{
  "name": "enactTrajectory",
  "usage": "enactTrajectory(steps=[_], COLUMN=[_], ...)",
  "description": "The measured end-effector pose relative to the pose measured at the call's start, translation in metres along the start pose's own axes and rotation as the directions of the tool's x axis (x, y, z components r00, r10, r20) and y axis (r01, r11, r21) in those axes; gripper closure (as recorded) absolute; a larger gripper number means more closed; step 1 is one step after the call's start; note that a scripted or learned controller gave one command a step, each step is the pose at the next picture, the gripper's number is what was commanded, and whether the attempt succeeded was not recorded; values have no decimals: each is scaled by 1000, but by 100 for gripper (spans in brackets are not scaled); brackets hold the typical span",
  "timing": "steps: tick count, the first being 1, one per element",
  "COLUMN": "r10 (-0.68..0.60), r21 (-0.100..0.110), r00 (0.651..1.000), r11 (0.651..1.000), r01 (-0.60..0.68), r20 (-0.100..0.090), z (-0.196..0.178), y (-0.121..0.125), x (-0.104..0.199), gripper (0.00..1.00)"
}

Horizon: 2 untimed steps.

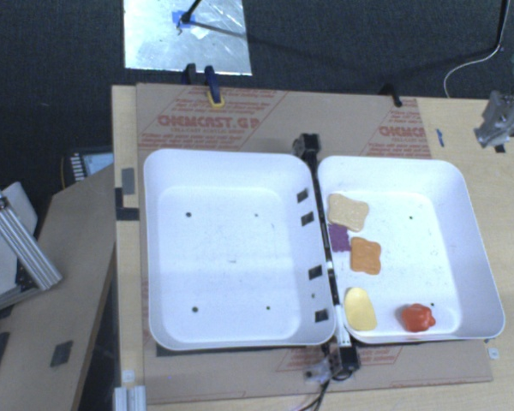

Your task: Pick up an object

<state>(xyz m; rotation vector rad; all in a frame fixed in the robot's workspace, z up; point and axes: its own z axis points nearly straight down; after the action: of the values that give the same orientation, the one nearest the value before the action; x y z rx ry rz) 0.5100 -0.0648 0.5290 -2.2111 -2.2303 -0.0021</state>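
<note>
Toast-shaped tan piece (348, 211) lies flat in the right bin (463, 229); the tool's (499, 127) state is unclear.

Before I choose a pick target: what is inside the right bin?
The right bin holds a tan piece, a purple piece, an orange piece, a yellow piece and a red piece; nothing looks covered.

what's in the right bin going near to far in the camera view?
Red piece and yellow piece at the near wall, roughly level, then orange piece, then tan toast-shaped piece farthest. The purple piece beside the divider overlaps the middle of that run, so I left it out.
</note>
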Motion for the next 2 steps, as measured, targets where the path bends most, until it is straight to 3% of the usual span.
enactTrajectory(steps=[1,2], r10=[-3,-3], r21=[14,-8], r00=[1000,1000], r11=[1000,1000], r01=[3,3], r20=[0,-1], z=[158,95], y=[19,23], x=[78,147], gripper=[100,100])
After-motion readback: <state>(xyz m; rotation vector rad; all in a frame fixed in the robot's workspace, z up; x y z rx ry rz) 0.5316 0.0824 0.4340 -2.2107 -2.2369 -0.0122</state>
